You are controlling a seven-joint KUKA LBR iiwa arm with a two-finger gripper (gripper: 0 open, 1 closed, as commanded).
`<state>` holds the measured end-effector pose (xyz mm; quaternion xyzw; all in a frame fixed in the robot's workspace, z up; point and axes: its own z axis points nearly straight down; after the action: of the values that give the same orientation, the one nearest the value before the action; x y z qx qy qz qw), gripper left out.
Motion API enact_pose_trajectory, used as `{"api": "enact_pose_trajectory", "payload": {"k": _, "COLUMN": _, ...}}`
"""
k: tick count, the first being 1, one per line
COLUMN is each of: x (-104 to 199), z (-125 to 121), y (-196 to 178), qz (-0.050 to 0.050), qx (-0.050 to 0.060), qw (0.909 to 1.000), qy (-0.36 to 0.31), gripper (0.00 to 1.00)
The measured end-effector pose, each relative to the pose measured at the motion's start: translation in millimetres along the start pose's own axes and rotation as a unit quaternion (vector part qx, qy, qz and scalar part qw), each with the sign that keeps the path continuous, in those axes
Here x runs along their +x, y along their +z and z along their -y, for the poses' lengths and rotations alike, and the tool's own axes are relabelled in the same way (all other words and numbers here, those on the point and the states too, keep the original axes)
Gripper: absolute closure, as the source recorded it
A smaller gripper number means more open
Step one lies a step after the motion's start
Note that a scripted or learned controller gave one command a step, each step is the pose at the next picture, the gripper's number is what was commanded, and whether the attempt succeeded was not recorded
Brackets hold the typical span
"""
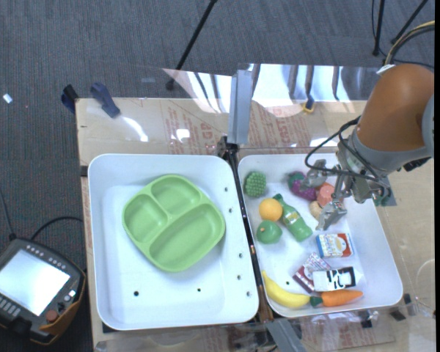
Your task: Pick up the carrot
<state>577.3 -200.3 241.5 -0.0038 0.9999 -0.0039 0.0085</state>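
The carrot (342,297), orange with a green stub at its left end, lies flat at the front edge of the right bin (385,259). It sits just in front of a black-and-white box (335,278) and to the right of a banana (284,292). My gripper (346,201) hangs over the back of the same bin, well behind the carrot, above a peach-coloured toy (325,194). It looks open, and nothing shows between its fingers.
The right bin also holds a spiky green ball (255,184), an orange (270,209), a green apple (268,232), a green bottle (295,223), purple grapes (302,186) and a small carton (334,245). A green divided plate (174,222) lies in the left bin (106,189).
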Motion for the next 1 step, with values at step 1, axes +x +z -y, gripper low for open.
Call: {"api": "enact_pose_trajectory", "payload": {"k": 1, "x": -28.4, "z": -56.8, "y": 74.6, "qz": -0.002, "qx": -0.004, "qw": 0.9996, "qy": -0.029, "gripper": 0.00}}
